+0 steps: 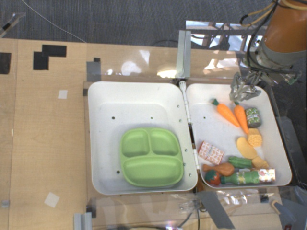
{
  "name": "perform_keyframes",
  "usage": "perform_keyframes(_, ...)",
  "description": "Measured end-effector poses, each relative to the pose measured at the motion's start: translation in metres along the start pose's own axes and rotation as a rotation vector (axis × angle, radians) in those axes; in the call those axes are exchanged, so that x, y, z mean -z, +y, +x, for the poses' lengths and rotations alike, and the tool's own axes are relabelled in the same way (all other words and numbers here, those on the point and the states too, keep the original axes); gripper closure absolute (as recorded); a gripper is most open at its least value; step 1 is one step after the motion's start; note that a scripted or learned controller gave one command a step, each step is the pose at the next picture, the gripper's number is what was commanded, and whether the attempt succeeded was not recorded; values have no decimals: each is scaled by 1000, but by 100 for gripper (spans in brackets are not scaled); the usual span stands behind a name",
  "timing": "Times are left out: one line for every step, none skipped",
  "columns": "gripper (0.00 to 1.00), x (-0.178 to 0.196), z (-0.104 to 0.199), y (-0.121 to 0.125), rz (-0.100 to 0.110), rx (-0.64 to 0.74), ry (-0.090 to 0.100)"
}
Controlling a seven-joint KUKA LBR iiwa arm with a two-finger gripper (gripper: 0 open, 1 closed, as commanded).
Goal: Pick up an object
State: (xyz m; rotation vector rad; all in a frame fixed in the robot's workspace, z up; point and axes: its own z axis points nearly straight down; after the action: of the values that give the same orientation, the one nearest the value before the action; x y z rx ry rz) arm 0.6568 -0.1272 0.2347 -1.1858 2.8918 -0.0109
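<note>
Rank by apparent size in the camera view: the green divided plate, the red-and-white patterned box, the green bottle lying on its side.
1. Green divided plate, by far largest.
2. Green bottle lying on its side, long and slim.
3. Red-and-white patterned box, smallest, though close to the bottle in area.

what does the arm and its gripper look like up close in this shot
The arm has a wide orange band above a grey wrist section, with thin dark and yellowish cables looping along its left side. The gripper is small, bare silvery-grey metal with a mechanical, angular build.

Orange-banded grey arm (287,28), black cables, metallic claw (244,91)
</note>
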Motion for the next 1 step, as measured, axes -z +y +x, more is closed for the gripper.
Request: perform_keyframes(100,40,-51,30,-4,-123,0)
